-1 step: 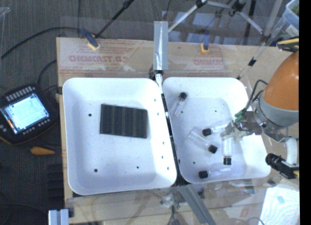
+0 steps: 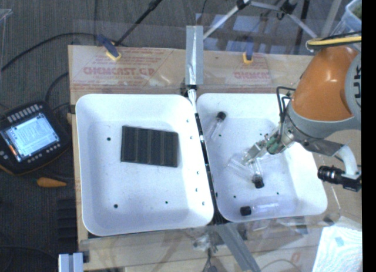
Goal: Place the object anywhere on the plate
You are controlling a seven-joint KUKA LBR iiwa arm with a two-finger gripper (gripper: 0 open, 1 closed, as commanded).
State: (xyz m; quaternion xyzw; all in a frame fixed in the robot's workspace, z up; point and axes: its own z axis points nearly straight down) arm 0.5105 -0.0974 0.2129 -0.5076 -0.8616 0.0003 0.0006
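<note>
Two white bins are seen side by side on the bench, with the arm (image 2: 329, 89) reaching over the right one.

A dark ribbed plate (image 2: 150, 146) lies flat in the left bin (image 2: 94, 206), near its middle, well clear of the walls. In the right bin (image 2: 305, 203) several clear tubes with black caps are scattered: one tube (image 2: 218, 123) lies near the back left corner, another (image 2: 258, 209) along the front wall, and a third (image 2: 249, 169) near the middle, its black cap toward the front. The gripper (image 2: 258, 150) is held low over the middle of the right bin, just above that third tube; whether its jaws are open or closed cannot be told.
</note>
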